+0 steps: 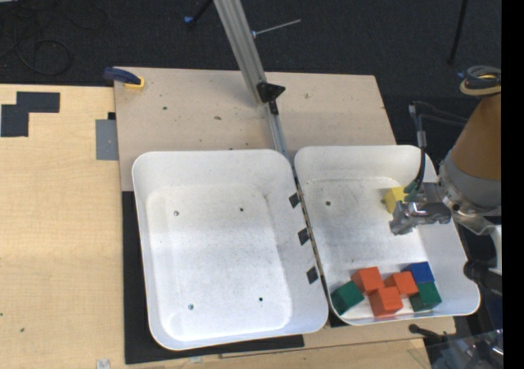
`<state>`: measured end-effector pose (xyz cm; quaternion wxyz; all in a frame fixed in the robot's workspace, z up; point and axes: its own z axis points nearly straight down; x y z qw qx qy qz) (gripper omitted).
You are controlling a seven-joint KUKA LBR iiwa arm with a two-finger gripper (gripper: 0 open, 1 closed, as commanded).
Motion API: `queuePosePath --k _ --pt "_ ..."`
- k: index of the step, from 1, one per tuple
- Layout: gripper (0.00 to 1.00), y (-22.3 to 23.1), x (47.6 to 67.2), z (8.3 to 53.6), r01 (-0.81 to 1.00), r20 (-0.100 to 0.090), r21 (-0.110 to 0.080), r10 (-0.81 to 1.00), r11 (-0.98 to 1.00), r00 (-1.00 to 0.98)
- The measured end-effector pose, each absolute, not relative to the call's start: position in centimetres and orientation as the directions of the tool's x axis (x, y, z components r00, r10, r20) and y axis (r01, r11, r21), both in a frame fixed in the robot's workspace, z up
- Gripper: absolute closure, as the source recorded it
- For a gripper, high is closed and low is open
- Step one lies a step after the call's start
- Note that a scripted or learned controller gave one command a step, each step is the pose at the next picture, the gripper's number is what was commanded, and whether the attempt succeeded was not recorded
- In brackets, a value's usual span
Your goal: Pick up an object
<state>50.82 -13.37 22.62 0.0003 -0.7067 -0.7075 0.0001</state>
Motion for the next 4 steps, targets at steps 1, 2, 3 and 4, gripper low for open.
queuePosePath --k 1,2,3,4 --pt "1.00 -9.4 53.9 22.6 1.000 0.002 -0.001 1.000 0.004 -0.004" --pt "1.00 -5.1 55.8 21.7 1.000 0.001 -0.002 1.000 0.003 -0.003" --pt "1.00 -0.2 57.6 20.9 1.000 0.001 -0.002 1.000 0.004 -0.004" --pt "1.00 4.2 59.8 20.5 1.000 0.000 -0.002 1.000 0.004 -0.004"
